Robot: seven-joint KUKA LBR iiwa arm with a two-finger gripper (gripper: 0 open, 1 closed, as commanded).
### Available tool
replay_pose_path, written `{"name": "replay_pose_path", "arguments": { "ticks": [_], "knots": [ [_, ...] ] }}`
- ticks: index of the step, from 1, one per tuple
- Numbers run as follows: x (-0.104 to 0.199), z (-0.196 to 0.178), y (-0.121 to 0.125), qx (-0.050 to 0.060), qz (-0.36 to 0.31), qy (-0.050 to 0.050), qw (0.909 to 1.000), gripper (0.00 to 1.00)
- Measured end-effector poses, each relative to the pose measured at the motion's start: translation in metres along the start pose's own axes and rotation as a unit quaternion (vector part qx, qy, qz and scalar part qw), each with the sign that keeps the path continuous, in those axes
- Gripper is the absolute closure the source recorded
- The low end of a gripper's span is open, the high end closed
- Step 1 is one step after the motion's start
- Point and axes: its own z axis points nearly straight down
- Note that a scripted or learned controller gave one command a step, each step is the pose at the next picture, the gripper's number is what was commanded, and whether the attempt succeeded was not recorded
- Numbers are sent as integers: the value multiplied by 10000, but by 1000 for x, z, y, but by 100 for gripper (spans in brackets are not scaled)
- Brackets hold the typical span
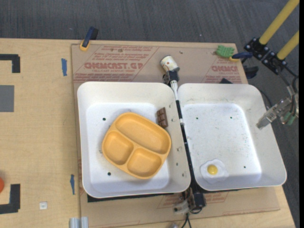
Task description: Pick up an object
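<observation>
Your jaws (277, 112) hover off the right bin's (266, 141) right edge; you cannot tell their state. The fried egg (213, 169) lies near that bin's front, and the yellow divided plate (137, 145) fills the left bin (90, 127).

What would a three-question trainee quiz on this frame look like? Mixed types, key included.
1. True or false: the yellow divided plate lies in the right bin.
2. Which item lies in the right bin? A) toy fried egg B) spoon C) cup
3. Fill in: the small brown block touches the plate's ____ edge.

Key: 1 false, it lies in the left bin; 2 A; 3 upper right.
</observation>
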Motion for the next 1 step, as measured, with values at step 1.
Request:
{"name": "replay_pose_path", "arguments": {
  "ticks": [1],
  "knots": [
    [-1,-10,1,-15,3,-21,10000,100]
  ]
}}
